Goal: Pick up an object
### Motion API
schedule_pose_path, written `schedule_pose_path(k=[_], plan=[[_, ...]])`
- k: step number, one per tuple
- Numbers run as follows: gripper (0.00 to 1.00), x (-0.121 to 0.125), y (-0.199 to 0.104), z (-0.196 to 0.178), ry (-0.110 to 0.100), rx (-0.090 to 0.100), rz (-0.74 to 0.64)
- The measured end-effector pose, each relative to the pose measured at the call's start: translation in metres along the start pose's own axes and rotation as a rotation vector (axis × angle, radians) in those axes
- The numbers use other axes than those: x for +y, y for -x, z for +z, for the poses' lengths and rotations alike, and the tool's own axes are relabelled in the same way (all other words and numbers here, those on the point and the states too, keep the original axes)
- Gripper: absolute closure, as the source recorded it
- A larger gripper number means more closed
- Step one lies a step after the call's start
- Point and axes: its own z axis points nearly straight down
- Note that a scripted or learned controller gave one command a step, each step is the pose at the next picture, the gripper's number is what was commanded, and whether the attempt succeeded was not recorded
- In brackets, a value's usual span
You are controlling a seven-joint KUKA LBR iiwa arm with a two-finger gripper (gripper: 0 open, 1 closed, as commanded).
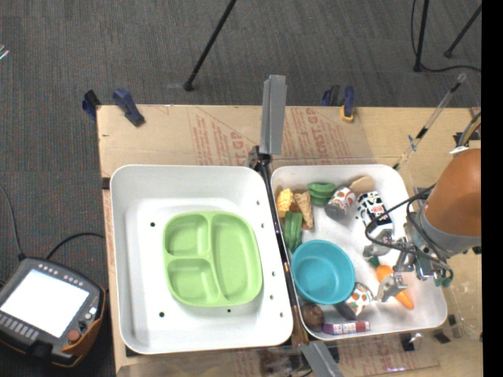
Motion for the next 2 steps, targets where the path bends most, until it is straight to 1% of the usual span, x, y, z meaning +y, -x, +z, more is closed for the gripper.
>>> schedule_pose_path(k=[1,2], plan=[[1.0,0.002,0.002,-0.01,0.002,-0.002,-0.004],[1.0,0.002,0.053,0.0,0.0,-0.002,-0.093]])
